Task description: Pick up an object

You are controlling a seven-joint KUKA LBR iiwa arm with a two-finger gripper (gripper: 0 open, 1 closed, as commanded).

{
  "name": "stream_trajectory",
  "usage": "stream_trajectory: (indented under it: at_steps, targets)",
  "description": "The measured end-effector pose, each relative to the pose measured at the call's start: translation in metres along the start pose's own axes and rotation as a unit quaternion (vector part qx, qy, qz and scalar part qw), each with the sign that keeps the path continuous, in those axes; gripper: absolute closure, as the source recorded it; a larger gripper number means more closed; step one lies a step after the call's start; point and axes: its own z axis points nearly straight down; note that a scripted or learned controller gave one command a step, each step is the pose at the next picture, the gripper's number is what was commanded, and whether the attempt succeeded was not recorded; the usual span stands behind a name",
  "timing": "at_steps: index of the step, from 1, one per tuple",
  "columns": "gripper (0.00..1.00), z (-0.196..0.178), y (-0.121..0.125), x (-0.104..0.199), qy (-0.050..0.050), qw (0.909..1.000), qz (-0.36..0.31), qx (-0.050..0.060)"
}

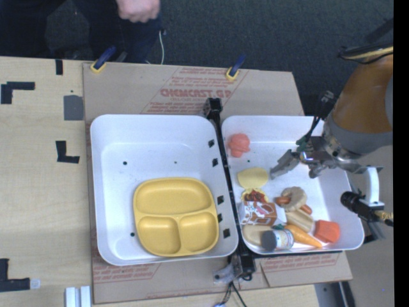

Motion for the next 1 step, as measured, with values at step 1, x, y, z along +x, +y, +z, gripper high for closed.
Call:
stream_trajectory:
  at_steps: [1]
  targets:
    - [0.00,0.1145,0.0271,0.0264,0.000,1.0000,0.000,0.003]
